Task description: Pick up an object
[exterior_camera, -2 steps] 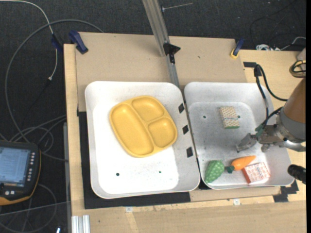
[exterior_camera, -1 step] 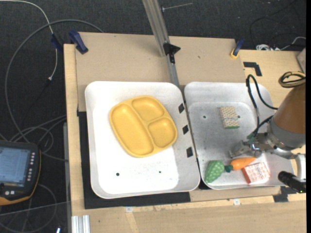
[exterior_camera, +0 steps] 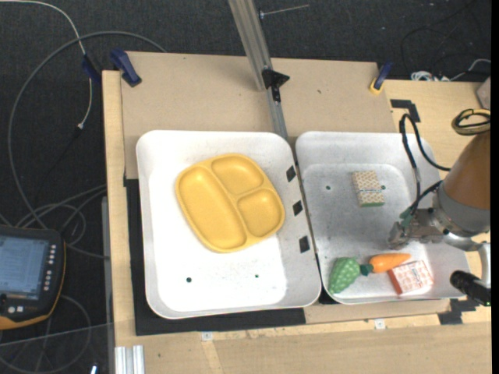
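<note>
Camera view is showing my gripper [exterior_camera: 407, 236] hovering just above the toy carrot [exterior_camera: 360, 269], which is lying lengthwise along the right bin's [exterior_camera: 312, 216] front edge, orange tip pointing right. I cannot tell how my fingers are set, and no writing is reading clearly.

- The arm [exterior_camera: 474, 179] reaches in from the right edge of the view, its orange band uppermost and a grey wrist section below it.
- The wrist points down and to the left, toward the lower right part of the view.
- The gripper [exterior_camera: 405, 234] sits low at the end of the wrist, a small grey metal cluster.
- Nothing can be seen held between its tips.
</note>
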Robot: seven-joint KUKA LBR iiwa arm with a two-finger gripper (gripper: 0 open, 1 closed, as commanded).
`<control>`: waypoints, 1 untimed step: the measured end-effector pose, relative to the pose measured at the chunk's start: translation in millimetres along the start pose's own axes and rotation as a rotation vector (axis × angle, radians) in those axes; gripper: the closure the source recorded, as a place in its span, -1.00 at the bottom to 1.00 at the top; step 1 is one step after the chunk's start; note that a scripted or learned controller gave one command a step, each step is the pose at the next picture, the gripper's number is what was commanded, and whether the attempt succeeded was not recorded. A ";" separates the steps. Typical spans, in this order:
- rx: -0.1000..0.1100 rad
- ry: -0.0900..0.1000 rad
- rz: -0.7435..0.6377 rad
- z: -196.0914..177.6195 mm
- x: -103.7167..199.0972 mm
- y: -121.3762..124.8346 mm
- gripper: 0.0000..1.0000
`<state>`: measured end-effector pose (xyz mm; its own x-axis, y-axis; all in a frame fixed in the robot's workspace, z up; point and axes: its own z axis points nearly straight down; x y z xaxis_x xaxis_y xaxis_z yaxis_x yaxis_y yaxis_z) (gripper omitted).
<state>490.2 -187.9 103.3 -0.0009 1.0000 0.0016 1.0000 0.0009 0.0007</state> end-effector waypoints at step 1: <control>-0.006 -0.003 -0.001 -58.8 5.9 8.9 1.00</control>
<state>499.1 -182.1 162.1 -0.0023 1.0000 -0.0019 1.0000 0.0023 0.0071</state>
